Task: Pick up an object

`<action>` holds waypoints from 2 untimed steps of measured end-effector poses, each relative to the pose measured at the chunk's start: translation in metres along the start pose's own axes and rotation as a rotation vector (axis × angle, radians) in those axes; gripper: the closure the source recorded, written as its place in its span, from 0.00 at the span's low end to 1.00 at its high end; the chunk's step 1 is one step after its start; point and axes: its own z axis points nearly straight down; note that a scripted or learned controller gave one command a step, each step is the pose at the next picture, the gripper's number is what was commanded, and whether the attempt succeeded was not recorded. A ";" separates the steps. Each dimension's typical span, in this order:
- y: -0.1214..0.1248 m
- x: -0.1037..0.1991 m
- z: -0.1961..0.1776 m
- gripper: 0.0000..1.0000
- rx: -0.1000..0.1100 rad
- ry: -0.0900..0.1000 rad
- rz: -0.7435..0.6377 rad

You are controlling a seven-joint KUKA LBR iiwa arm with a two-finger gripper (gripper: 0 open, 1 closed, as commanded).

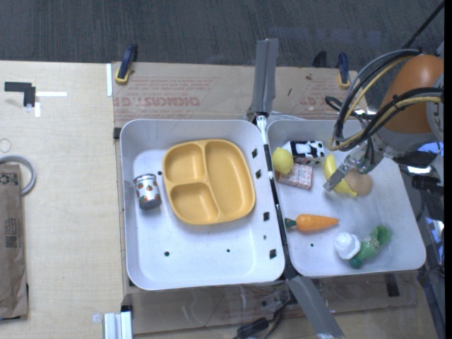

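My grey arm (pixel 395 129) reaches in from the right, its orange band (pixel 417 94) high above the wrist, with black and yellow cables looping over it. My two-finger metal gripper (pixel 337 179) angles down and to the left, low over the right-hand bin.

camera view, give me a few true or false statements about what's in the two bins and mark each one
1. The yellow divided plate lies in the left bin. True.
2. The small can sits on the plate. False: it stands on the bin floor, at the plate's left.
3. The carrot lies in the right bin. True.
4. The gripper hangs over the left bin. False: it is over the right bin, by the banana.
5. The green and white toy is in the left bin. False: right bin, near corner.
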 end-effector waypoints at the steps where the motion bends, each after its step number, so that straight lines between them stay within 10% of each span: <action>1: 0.003 -0.029 -0.001 0.00 -0.001 -0.003 -0.230; 2: 0.003 -0.031 -0.012 1.00 -0.005 -0.008 -0.226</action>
